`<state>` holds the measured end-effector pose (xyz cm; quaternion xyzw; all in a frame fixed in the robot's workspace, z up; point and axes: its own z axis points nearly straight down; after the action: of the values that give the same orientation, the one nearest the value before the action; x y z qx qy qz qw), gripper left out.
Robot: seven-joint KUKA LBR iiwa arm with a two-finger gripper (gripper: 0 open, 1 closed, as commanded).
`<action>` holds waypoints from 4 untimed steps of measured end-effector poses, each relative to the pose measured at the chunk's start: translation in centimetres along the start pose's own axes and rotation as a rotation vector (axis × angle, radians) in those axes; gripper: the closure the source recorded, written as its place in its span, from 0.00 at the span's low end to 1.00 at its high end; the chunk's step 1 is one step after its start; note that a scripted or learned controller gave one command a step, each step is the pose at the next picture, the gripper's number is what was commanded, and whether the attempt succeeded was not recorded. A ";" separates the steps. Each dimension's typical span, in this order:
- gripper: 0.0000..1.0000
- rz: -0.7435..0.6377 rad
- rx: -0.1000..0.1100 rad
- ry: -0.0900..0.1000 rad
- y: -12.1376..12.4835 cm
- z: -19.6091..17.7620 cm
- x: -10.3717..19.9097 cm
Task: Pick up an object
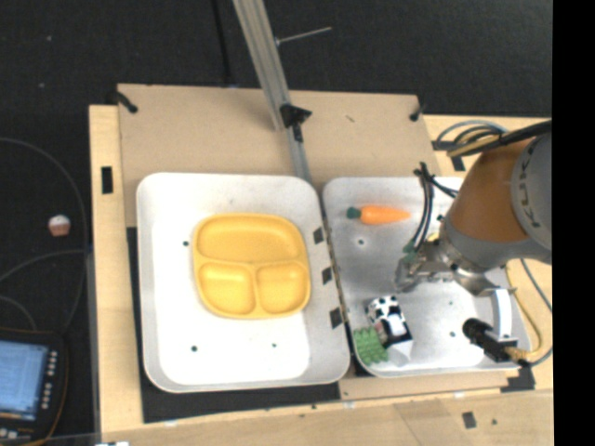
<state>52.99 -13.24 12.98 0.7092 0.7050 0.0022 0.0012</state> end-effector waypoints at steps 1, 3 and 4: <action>1.00 -0.005 -0.002 -0.003 0.6 -4.7 -0.9; 1.00 -0.010 -0.001 -0.003 1.0 -12.6 -1.6; 1.00 -0.014 0.002 -0.001 4.1 -12.9 2.5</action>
<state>57.06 -10.78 25.87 0.7043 0.7099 0.0014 0.0009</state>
